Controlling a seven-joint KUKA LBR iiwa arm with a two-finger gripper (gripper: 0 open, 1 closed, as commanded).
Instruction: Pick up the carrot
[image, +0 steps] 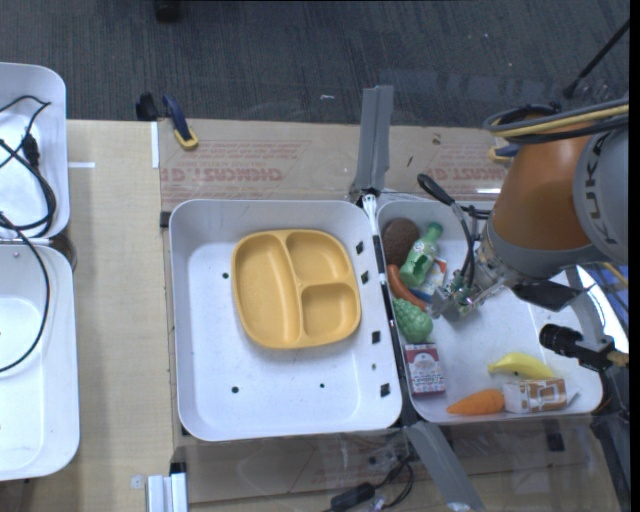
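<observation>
Clutter fills the right bin (575, 345): green bottle (424, 250), banana (521, 365), small carton (541, 394). Gripper (455, 300) hovers mid-bin; its grip cannot be told. Orange carrot (476, 403) lies by the near wall, touching the carton.

Wooden bench (110, 300) bears two white bins (200, 400) (520, 330) side by side

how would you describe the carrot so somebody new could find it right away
Look in the right-hand white bin, along its near edge. The carrot lies there, left of a small carton and below a banana. It is the short orange tapered piece.
</observation>
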